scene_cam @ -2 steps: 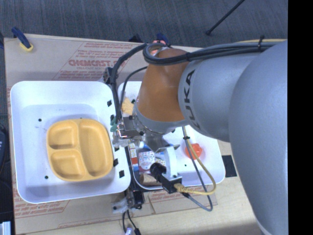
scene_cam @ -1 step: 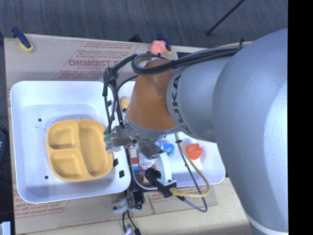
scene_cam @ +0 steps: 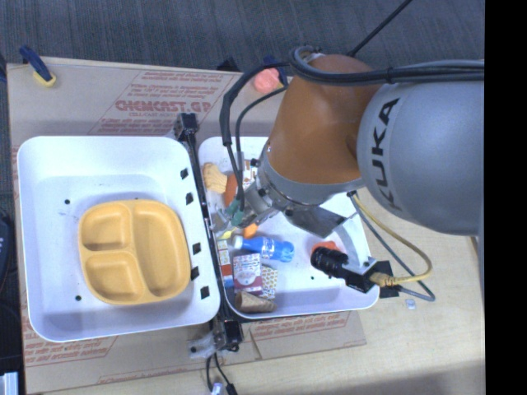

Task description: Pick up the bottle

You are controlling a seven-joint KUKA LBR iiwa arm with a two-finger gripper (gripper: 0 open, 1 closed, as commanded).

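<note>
The gripper (scene_cam: pixel 245 208) hangs low over the left part of the right bin (scene_cam: pixel 329 299), mostly hidden under the orange-banded wrist; whether it is open or closed cannot be told. Right by it is one small green thing (scene_cam: pixel 236 215), too cluttered to tell whether they touch. Just on the camera's side of the gripper lies the single bottle (scene_cam: pixel 272 248), blue with an orange cap, on its side on the bin floor and clear of the gripper. Further out on that same side are one red-and-white packet (scene_cam: pixel 247 271) and, beyond it at the bin's front wall, one brown lump (scene_cam: pixel 257 304). On the gripper's far side are one orange piece (scene_cam: pixel 231 188) and one beige piece (scene_cam: pixel 214 175), side by side. To the right of the gripper, past the bottle, sits one small orange-red thing (scene_cam: pixel 328 246). Well to the gripper's left, the second white bin (scene_cam: pixel 49 179) holds one yellow plate (scene_cam: pixel 132 249) with three compartments. Both bins rest on cardboard (scene_cam: pixel 148 97). Farthest off, on the cardboard behind the bins, are one pink thing (scene_cam: pixel 268 79) and one blue-and-yellow clamp (scene_cam: pixel 37 66).
</note>
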